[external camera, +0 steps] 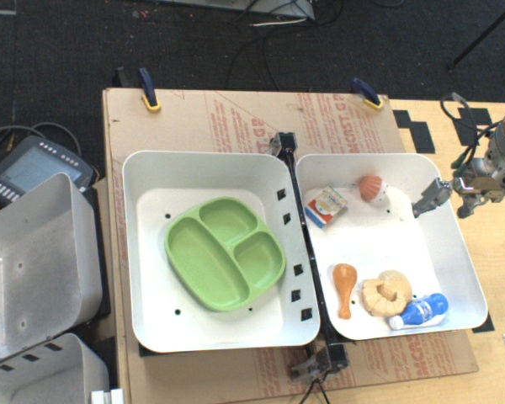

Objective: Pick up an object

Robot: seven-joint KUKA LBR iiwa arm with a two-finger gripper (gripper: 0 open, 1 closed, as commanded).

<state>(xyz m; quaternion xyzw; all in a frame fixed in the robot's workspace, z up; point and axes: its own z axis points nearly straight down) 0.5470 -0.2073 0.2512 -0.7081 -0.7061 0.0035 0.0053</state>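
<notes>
— Though seen at a slant, clear enough: claw (448, 202) over far R rim of R bin (467, 251), fingers spread wide, nothing btwn them. Grey metal, hard-edged.
— And pickable stuff?
— All in the bins. R bin: small boxy carton (326, 205), white w/ red & blue print, toward far L corner. Round orange ball (369, 187) just R of it, touching a white lump (396, 200), shape unclear. Nearest the claw, but apart from it.
— Near side?
— Orange spoon (345, 288), smooth plastic look, bowl end pointing away. Beside it a tan ring-shaped bagel (386, 294), matte & bumpy. Touching that, a blue bottle (421, 310) lying flat, white cap end to L.
— Other side?
— L bin (143, 225): shallow, glossy white, rounded corners. Holds one green plate (225, 252), smooth, rounded, 3 compartments, set askew.
— Under it all?
— Brown cardboard (202, 116) w/ red print, laid over pale wood table (501, 259); blue-yellow clamps (149, 89) at far edge.
</notes>
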